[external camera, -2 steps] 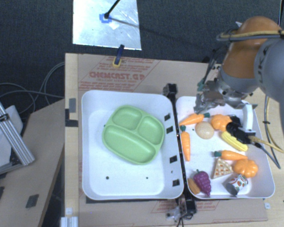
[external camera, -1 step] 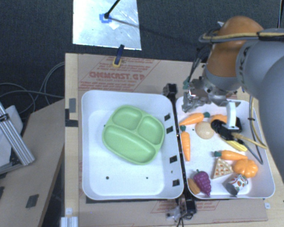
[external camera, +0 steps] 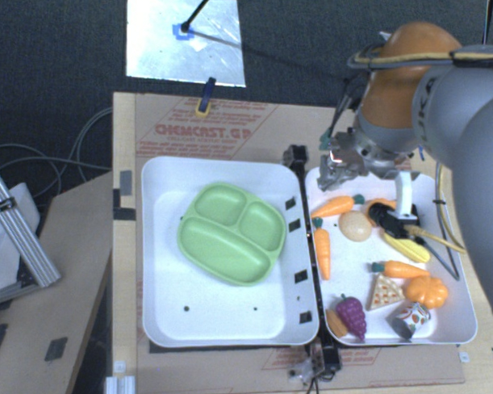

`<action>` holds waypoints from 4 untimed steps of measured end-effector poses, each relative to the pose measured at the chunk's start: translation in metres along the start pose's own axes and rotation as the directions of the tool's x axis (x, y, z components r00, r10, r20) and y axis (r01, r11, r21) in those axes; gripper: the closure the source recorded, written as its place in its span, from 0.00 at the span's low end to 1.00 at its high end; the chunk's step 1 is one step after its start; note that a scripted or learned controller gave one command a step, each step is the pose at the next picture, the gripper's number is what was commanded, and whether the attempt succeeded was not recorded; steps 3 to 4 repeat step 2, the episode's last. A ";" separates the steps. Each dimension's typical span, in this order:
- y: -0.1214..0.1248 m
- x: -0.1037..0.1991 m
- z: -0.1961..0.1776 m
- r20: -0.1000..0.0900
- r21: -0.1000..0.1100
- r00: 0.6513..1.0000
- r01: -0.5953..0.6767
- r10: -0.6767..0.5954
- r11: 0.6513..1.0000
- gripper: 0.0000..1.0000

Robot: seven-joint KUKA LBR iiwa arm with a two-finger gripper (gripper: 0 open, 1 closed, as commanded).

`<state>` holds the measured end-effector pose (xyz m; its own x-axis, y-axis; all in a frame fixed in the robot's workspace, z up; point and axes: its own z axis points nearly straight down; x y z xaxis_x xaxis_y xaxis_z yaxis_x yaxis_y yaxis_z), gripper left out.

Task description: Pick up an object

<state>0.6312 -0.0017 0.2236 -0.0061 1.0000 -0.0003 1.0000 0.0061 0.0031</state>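
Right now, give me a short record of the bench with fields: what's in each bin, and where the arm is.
left bin: one green divided plate
right bin: two carrots, pale egg-like ball, banana, pizza slice, small pumpkin, purple grapes, other small items
arm: over the right bin's far end
pincer: low near the far-left corner of the right bin, beside the upper carrot

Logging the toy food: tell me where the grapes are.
The grapes lie in the right bin, at its near left corner, just left of the pizza slice and below the upright carrot.
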 end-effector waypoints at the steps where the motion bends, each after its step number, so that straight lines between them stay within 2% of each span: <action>1: -0.017 -0.009 0.004 0.001 0.003 1.000 -0.006 0.006 1.000 1.00; 2: -0.007 -0.015 -0.009 0.000 0.000 1.000 -0.005 0.005 1.000 1.00; 4: -0.007 -0.015 -0.009 0.000 0.000 1.000 -0.005 0.005 1.000 1.00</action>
